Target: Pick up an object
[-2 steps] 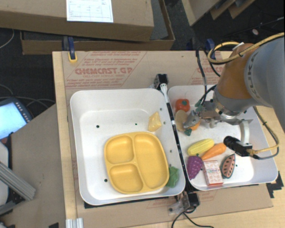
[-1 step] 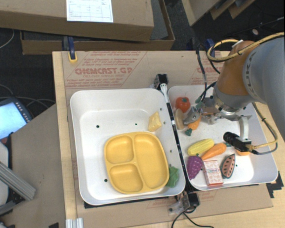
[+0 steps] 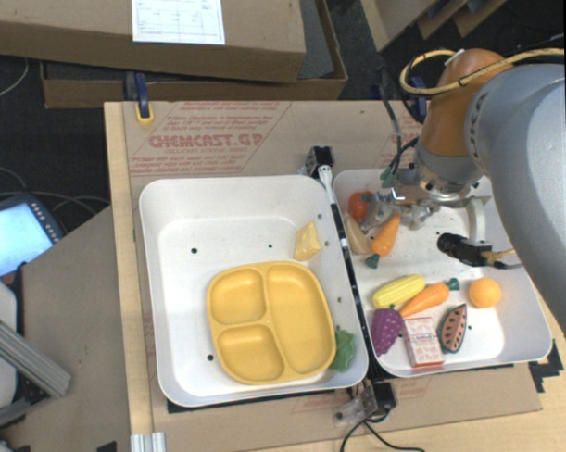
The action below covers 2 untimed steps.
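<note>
Carrot [image 3: 385, 235], the short orange one at the upper left of the right bin, looks like the object this try is aimed at. It lies tilted just under the pincer. The worktop [image 3: 215, 139] carries both bins. The left bin [image 3: 171, 215] holds a yellow divided plate [image 3: 268, 323] and a pale wedge [image 3: 308, 241], well away from the action. The right bin [image 3: 509, 338] is crowded with toy food. The arm [image 3: 531, 156] reaches over it from the right, and the pincer [image 3: 398, 210] sits low above the carrot. From this angle I cannot tell how far open it is, or whether it has hold of anything. To do the pick well, I judge it should close across the carrot's narrow width, not along its length, and come down centred. A tan piece [image 3: 358, 238] touches or nearly touches the carrot on its left, and a red tomato [image 3: 357, 206] sits just beside that. An off-centre grip could pinch a neighbour or push the carrot against the bin wall. The corn [image 3: 397, 290] and the second carrot [image 3: 425, 299] lie lower, clear of this spot. A straight, slow lift would then show whether the grip took.
</note>
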Available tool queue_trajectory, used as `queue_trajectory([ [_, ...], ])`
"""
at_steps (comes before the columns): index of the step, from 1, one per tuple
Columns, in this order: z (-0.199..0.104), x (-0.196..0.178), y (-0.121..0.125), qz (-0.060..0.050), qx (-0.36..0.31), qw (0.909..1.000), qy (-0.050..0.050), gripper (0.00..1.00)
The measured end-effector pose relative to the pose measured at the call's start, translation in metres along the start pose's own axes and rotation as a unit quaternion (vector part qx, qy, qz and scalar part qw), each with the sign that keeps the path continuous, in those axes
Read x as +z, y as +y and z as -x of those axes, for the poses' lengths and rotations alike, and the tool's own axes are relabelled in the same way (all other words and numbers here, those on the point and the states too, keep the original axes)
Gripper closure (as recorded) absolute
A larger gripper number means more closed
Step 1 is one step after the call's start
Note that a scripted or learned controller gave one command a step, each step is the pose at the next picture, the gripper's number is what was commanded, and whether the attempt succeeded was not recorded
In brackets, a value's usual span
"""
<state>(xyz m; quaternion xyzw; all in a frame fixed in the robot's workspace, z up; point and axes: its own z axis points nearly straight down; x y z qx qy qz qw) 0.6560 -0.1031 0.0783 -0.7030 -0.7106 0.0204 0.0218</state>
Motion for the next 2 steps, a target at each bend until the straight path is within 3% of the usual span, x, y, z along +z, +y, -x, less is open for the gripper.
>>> queue_trajectory([
  [1,0.0,-0.012,0.0,0.005,0.003,1.0,-0.001,1.0],
  [2,-0.076,-0.109,-0.06,0.031,0.002,0.9995,0.001,1.0],
])
